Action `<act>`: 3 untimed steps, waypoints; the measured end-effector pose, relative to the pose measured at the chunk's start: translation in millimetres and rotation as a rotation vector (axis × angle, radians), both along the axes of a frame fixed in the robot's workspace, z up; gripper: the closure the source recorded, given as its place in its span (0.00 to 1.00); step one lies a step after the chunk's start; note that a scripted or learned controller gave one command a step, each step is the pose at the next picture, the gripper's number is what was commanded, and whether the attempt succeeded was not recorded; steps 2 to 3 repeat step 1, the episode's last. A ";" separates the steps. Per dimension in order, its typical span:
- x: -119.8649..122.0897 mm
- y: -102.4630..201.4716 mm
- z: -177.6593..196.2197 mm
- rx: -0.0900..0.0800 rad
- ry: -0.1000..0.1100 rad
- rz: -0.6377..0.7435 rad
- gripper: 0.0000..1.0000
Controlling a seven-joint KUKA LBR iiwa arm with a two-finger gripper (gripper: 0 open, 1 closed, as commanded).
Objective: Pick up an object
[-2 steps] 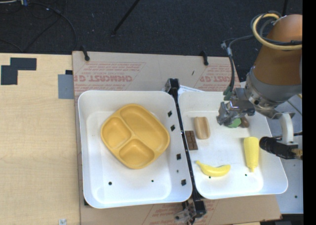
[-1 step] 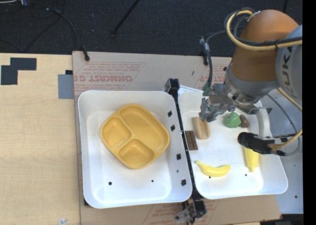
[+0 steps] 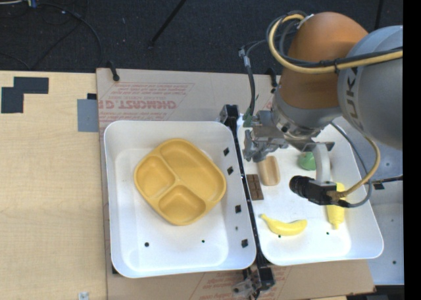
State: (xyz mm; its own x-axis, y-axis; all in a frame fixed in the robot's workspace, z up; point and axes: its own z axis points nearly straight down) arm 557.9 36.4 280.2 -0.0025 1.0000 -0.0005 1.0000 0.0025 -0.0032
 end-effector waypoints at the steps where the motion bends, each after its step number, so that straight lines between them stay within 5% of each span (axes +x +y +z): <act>1: 12.7 55.8 -14.2 0.000 0.000 0.002 1.00; 3: 12.7 55.8 -14.2 0.000 0.000 0.002 1.00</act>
